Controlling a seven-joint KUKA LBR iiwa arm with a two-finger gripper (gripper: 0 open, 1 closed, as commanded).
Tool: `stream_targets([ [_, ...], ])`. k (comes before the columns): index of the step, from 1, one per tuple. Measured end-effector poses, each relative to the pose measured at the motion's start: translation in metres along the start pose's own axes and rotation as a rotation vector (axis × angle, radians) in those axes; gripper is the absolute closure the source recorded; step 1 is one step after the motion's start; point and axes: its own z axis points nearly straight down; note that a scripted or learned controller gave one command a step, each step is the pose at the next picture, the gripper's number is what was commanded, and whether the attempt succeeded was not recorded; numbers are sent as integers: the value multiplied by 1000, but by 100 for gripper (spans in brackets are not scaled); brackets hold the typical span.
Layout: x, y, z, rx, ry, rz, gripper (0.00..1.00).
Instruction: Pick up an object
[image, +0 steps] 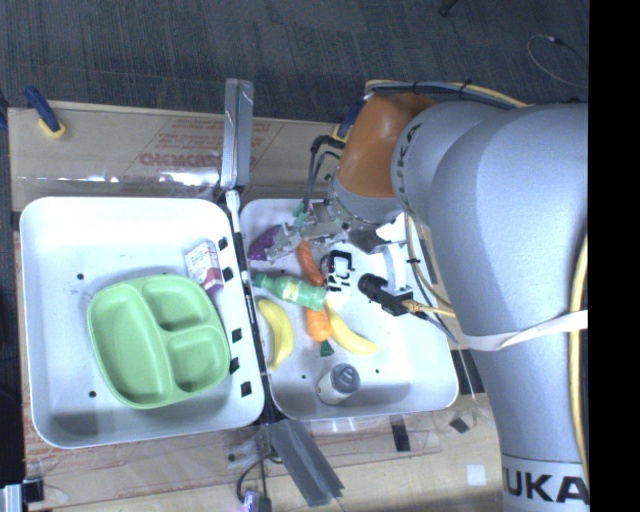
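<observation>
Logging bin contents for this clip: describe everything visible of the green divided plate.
The pale green, plastic-looking divided plate lies flat and upright in the left white bin, toward its lower middle. It has rounded corners and three compartments: one large on the left, two smaller on the right. A small pink-and-white packet sits at its upper right edge.

A green divided tray (158, 340) (three compartments) lies in the left white bin (60, 235).

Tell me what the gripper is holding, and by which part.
Cannot be told: the gripper sits low over the right bin, above the carrot.
</observation>
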Motion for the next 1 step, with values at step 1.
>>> stream_targets([
  [1, 0, -1, -9, 3, -1, -4, 100],
])
